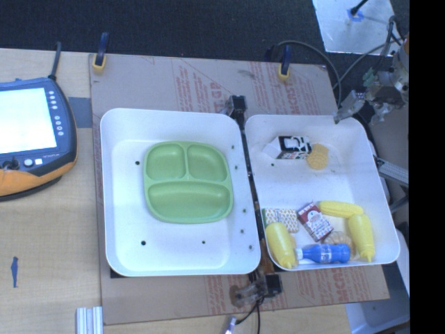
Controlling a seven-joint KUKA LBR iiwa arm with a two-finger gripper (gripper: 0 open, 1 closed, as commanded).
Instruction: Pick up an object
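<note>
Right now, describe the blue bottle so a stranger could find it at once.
Start at the right white bin, beside the bin holding the green divided plate. Go to the cluster of items at its near edge. The blue bottle lies on its side between yellow toy pieces, the one blue thing there, with a white cap.

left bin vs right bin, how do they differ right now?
The left bin holds one thing, a green divided plate lying flat mid-bin. The right bin holds many small items: a blue bottle, yellow corn pieces, packets, mostly crowded at its near edge. Both are shallow and white.
</note>
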